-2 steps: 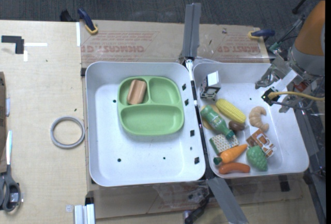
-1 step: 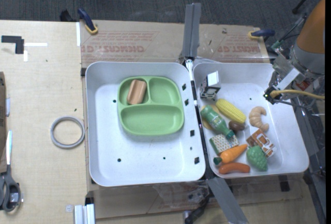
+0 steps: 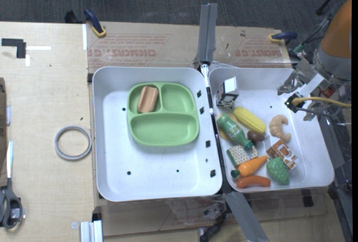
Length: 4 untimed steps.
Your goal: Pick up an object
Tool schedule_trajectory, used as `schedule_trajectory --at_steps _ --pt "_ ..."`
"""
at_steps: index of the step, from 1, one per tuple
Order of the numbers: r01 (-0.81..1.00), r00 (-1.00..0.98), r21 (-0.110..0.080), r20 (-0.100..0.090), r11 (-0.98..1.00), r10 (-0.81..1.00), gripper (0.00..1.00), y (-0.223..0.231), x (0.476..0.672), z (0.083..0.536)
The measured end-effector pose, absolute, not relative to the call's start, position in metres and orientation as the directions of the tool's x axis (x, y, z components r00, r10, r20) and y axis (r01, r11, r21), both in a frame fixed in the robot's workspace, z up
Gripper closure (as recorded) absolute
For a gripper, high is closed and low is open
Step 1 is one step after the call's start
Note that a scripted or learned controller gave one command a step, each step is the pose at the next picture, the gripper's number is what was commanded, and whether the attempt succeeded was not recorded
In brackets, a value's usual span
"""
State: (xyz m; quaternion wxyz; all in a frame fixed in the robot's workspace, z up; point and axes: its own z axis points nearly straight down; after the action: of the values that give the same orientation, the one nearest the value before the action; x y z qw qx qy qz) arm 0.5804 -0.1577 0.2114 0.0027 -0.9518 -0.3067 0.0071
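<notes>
Lying among the toy food in the right bin [image 3: 327, 171], the corn cob [image 3: 249, 119] looks the easiest object to take: it sits slightly apart near the middle of the bin, tilted on a diagonal, with bare floor on its upper side. It is probably light, stiff moulded plastic, a little slick, so a grip across its short width at mid-length should hold it best. Just below it lie a green bottle [image 3: 233, 130] and a small dark brown piece [image 3: 255, 136]; a croissant [image 3: 279, 128] rests to its right. Nearer the front edge crowd a carrot [image 3: 250, 166], a red-orange sausage [image 3: 253, 181], a broccoli floret [image 3: 278, 171], a checkered packet [image 3: 241, 153] and an orange carton [image 3: 282, 155], touching one another and harder to single out. A small black and white box [image 3: 227, 93] stands near the divider.

The gripper [image 3: 297, 95] hangs over the bin's far right corner, well apart from the corn, holding nothing; whether it is spread or closed I cannot tell.

In the left bin [image 3: 106, 140] a green sectioned plate [image 3: 165, 129] carries a hot dog bun [image 3: 147, 99]
</notes>
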Motion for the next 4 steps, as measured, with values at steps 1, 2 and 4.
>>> schedule_trajectory --at_steps 1,2,4 --pt "0.585 0.811 -0.012 -0.015 -0.811 0.585 1.00 -0.158 0.580 0.219" --pt "0.585 0.811 -0.012 -0.015 -0.811 0.585 0.00 -0.158 0.580 0.219" --pt "0.977 0.211 -0.003 -0.001 -0.211 0.977 0.00 -0.106 0.597 0.091"
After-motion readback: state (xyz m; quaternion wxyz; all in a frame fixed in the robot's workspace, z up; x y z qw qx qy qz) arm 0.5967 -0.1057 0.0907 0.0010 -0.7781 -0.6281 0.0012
